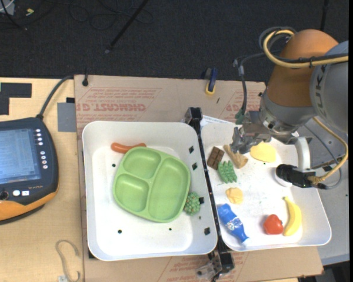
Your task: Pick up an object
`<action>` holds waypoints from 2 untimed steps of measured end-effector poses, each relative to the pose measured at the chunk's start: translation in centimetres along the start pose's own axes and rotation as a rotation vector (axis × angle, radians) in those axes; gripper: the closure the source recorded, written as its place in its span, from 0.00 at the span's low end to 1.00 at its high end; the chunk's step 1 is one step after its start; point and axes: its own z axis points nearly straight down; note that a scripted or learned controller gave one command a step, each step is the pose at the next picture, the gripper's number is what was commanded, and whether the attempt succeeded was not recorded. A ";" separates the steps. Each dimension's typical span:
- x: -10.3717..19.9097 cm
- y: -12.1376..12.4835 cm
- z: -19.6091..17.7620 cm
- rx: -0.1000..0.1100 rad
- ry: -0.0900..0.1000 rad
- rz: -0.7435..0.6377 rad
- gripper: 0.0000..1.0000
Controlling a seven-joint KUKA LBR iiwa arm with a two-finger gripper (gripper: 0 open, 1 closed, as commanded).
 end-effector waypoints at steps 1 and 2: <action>2.4 1.1 0.3 0.001 -0.001 0.002 1.00; 2.6 1.5 0.3 0.001 -0.002 0.004 1.00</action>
